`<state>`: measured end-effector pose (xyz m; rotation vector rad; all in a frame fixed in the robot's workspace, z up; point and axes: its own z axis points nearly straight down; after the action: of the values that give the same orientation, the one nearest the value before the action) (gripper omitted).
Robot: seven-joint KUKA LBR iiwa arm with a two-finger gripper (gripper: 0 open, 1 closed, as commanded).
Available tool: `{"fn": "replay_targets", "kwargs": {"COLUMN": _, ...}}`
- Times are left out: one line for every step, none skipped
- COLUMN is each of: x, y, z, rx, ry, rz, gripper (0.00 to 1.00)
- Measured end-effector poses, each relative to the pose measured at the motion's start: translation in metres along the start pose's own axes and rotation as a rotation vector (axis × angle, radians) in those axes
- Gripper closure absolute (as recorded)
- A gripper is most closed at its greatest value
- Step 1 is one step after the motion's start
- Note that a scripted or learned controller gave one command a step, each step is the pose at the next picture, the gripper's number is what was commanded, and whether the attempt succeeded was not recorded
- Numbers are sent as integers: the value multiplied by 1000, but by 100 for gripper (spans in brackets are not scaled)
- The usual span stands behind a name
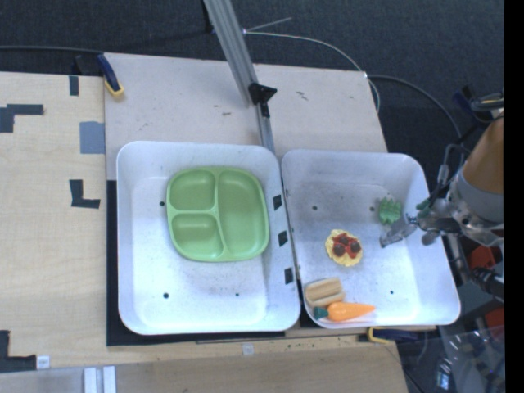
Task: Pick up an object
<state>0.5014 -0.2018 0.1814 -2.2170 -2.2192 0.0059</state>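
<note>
The claw (399,234), its fingers apart and holding nothing, hangs over the right bin (409,167) just beside a green toy (388,211). A green divided plate (218,214) lies in the left bin (131,219).

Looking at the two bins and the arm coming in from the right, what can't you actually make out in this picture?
- Gripper, camera view: fingers too small and blurred to tell open or shut.
- Green item beside it: too small to identify.
- Arm: cut off by the right edge.
- Carrot and roll: bin corner hides how they rest.
</note>
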Motion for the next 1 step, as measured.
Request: {"fn": "replay_targets", "kwargs": {"x": -1, "y": -2, "z": 44, "rx": 0, "ry": 0, "rz": 0, "gripper": 0}}
